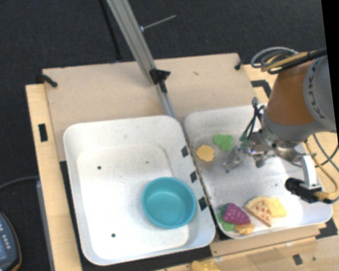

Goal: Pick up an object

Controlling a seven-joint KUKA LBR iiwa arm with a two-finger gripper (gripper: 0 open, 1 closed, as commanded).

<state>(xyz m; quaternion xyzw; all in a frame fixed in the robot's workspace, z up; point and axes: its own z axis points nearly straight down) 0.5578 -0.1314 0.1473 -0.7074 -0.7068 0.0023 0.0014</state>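
While a teal bowl [168,202] sits in left bin [78,143], gripper [244,155] hovers over right bin [216,120] toys; finger opening can't tell.

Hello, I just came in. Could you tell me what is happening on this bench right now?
A grey robot arm reaches from the right over the right bin. Its gripper hangs low near the bin's middle, close to a green piece and a yellow round piece. No object shows between its fingers. More toy food lies at the bin's near edge, including a pizza slice. A blue bowl sits in the left bin.
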